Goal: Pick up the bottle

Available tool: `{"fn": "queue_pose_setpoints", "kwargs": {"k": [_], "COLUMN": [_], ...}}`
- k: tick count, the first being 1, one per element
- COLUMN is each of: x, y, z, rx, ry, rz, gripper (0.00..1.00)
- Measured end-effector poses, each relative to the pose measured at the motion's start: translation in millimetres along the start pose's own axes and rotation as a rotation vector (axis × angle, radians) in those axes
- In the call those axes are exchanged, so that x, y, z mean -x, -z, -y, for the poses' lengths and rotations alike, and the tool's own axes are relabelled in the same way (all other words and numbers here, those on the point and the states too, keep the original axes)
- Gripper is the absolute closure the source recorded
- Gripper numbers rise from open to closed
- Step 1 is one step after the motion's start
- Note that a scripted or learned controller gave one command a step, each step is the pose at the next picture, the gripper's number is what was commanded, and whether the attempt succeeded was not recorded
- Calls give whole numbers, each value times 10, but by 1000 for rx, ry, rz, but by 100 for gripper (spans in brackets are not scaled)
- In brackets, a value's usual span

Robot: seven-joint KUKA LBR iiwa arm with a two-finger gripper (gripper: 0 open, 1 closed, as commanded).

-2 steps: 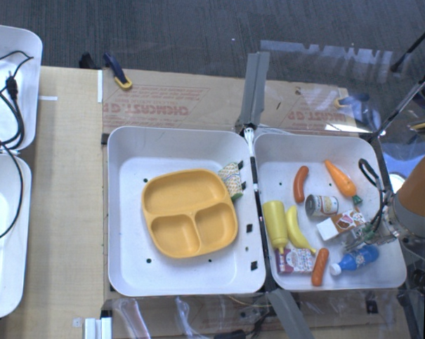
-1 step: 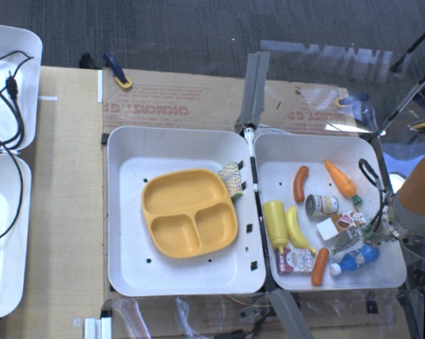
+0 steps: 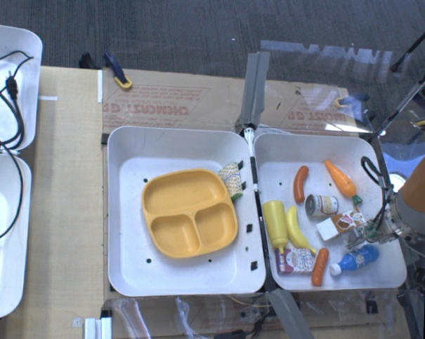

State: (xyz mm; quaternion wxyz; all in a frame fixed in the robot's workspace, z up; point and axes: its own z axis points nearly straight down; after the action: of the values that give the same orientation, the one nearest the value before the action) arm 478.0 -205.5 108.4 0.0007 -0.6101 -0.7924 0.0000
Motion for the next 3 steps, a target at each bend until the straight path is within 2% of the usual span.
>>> {"fn": "queue_pose_setpoints", "kwargs": {"k": [1, 2, 3], "x": [155, 134, 199], "y": [-87, -89, -76], "z": [47, 41, -446], "rx": [0, -1, 1], "ry": [80, 83, 287], "rz": [1, -4, 2], "gripper": [100, 0, 0]}}
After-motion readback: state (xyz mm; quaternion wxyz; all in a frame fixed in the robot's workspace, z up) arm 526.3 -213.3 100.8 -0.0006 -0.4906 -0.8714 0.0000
